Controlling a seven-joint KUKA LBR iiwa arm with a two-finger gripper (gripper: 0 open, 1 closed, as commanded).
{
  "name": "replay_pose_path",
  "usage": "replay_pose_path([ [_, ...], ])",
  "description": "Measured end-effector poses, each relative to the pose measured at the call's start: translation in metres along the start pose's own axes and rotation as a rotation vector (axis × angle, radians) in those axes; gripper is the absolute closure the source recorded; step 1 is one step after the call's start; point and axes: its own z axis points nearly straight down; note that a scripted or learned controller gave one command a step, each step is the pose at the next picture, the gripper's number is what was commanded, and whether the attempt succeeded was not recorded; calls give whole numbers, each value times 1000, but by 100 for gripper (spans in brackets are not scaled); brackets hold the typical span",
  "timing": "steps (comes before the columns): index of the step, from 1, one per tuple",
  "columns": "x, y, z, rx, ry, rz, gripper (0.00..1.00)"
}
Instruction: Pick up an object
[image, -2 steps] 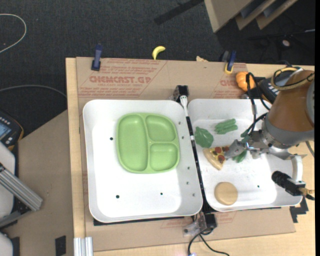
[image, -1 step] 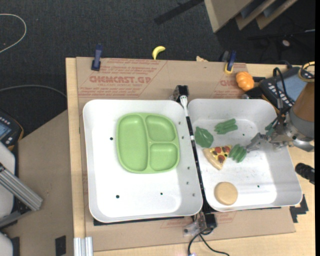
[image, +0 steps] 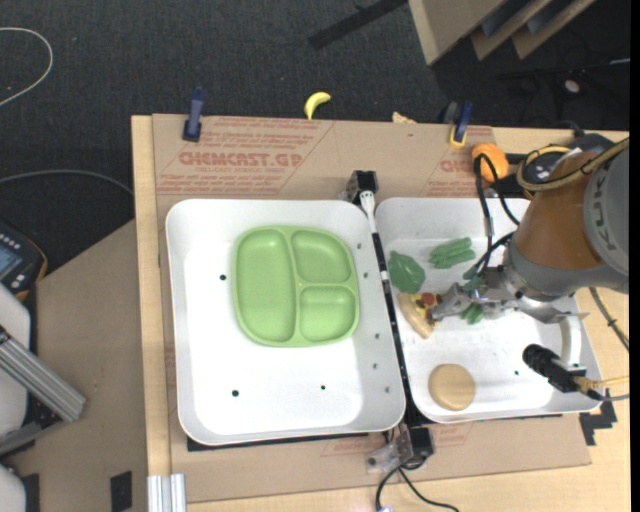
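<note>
Tan round object lies near gripper, seemingly untouched.

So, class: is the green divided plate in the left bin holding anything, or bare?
Bare. The green divided plate lies flat in the left bin, all three compartments showing plain green.

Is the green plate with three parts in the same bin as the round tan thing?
No, the green plate lies in the left bin, while the round tan thing sits in the right bin.
</note>
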Motion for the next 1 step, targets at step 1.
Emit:
replay_pose_path([
  [1,34,37,-3,-7,-12,4,0],
])
